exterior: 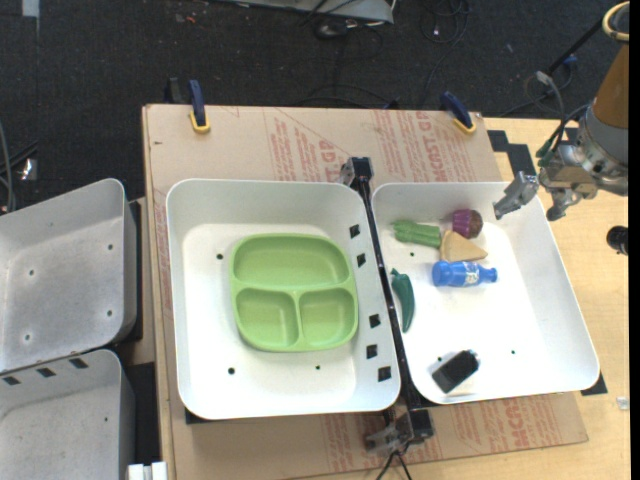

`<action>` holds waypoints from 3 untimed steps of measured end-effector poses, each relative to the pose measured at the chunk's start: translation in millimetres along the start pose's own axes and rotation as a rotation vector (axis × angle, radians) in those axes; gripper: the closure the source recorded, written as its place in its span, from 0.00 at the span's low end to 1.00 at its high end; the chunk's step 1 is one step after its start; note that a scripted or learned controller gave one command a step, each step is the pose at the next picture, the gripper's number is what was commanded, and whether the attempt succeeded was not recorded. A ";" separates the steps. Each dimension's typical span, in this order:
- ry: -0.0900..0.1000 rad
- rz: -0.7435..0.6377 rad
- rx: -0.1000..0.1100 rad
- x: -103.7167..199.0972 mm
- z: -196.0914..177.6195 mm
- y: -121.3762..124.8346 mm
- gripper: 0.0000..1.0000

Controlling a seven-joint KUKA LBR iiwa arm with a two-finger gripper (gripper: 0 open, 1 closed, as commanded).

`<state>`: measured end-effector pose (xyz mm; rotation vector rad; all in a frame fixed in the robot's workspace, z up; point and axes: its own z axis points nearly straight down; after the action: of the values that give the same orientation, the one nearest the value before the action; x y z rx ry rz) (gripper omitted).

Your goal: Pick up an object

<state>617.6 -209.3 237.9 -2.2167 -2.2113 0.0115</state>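
Arm (612,98) comes in from the right edge, orange band above the wrist; gripper (535,196) hangs over the top right corner of the right bin (560,308), at its rim; two grey fingers (512,196) visible, spread apart, nothing between them; jaws open and empty.

Candidate objects all sit in the right bin, none touched by the gripper; a cluster in the upper left part: green vegetable-shaped piece (417,233) lying flat, purple round object (466,221) just right of it, tan wedge (462,248) touching the purple one from below, blue bottle (462,275) on its side just under the wedge, cap pointing right; dark green pepper-like piece (403,299) lies against the bin's left wall, by the divider; black block (454,370) near the bottom edge, well apart from the cluster; the purple object is nearest the gripper, but a clear gap between them.

Left bin (200,268) holds a light green three-compartment plate (295,291), roughly centred, flat; both bins sit on a cardboard-covered bench (300,138) with clamps at the top edge; white trays (60,268) off to the left of the bench.
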 end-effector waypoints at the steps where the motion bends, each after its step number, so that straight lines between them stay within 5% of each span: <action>1: -0.003 -0.003 -0.013 0.8 -8.5 2.5 0.00; 3: -0.002 -0.003 -0.009 13.1 91.0 -5.0 0.00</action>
<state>611.4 -196.0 146.9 -2.2192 -2.2195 0.0031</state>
